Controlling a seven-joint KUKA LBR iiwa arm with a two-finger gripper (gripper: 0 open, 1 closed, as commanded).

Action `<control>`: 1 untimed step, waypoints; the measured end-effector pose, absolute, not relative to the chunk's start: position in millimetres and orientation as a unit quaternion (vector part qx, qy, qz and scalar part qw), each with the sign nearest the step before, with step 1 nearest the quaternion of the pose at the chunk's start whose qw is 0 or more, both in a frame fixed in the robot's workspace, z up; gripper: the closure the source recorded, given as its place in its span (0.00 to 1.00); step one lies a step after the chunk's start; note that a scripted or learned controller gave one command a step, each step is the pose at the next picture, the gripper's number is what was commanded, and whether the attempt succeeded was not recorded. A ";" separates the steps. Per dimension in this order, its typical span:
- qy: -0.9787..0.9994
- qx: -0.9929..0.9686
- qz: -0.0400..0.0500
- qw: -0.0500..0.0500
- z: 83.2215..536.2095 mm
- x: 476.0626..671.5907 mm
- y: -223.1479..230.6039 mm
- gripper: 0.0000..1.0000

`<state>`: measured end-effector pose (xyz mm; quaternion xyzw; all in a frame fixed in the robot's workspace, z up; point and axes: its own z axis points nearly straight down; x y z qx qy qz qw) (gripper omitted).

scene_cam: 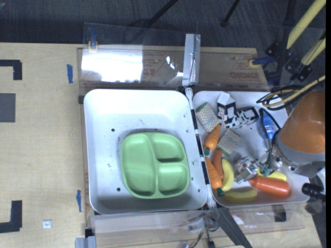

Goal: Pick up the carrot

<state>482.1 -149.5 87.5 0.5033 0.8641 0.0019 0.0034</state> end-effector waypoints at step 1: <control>0.898 0.439 0.001 0.002 180.0 573.5 -162.5 0.00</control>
